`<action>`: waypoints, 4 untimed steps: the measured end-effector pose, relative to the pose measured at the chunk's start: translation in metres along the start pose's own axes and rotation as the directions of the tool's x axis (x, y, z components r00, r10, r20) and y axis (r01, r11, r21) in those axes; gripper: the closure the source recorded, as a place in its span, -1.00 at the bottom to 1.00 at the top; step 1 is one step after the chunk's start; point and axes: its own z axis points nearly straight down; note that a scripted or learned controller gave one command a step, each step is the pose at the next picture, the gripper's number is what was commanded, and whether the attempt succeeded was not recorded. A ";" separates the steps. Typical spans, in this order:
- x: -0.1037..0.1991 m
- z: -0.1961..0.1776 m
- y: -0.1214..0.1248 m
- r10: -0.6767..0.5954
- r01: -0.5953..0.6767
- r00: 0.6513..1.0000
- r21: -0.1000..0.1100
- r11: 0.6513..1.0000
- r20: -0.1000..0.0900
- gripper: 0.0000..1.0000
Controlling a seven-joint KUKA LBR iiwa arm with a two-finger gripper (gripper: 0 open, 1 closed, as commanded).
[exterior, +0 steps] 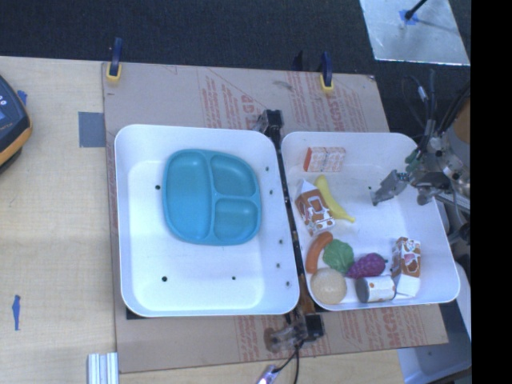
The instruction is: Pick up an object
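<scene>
The right bin [360,146] holds several toy foods. An orange-and-white carton [324,159] lies at the back. A yellow banana [334,202] rests beside a small brown-and-white carton [314,209]. Toward the front are an orange sausage [318,250], a green leafy piece [338,255], purple grapes [370,264], a pale round bun [328,286], a grey can [374,289] and another carton [406,259]. My gripper [398,198] hovers over the bin's right middle, open, with nothing between its fingers, above bare bin floor.
The left bin [144,286] holds a blue divided plate [212,196]. Both bins sit on cardboard held by blue clamps [326,69]. A yellow-edged device [10,122] lies at the far left of the bench.
</scene>
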 end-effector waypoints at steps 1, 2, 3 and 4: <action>0.069 0.075 0.026 -0.002 0.002 1.000 0.002 1.000 0.000 -1.00; 0.062 0.115 0.070 0.000 0.000 1.000 -0.021 1.000 0.003 -1.00; 0.069 0.119 0.127 0.001 -0.001 1.000 -0.023 1.000 0.002 -1.00; 0.070 0.119 0.126 0.000 0.000 1.000 -0.022 1.000 0.002 -1.00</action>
